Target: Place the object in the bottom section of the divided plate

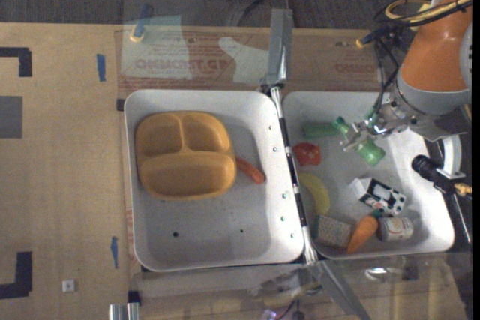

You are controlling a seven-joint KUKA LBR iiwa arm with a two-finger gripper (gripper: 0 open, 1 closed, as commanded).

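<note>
A mustard-yellow divided plate (183, 154) lies in the upper left of the left bin (217, 228). It has two small sections at the top and one wide section at the bottom, all bare. An orange-red sausage (250, 171) rests on the bin floor, touching the plate's right edge. My gripper (361, 133) hangs over the upper middle of the right bin (431, 232), far from the plate. It is right beside a green bottle-like object (370, 154) and another green piece (320, 129). Whether it touches either one is unclear.
The right bin also holds a red tomato (307, 154), a yellow banana (318, 192), a carrot (363, 232), a small can (395, 228), a black-and-white box (381, 195) and a grey-brown block (334, 230). A metal divider (289, 161) separates the bins. The arm's orange band (435, 49) looms at upper right.
</note>
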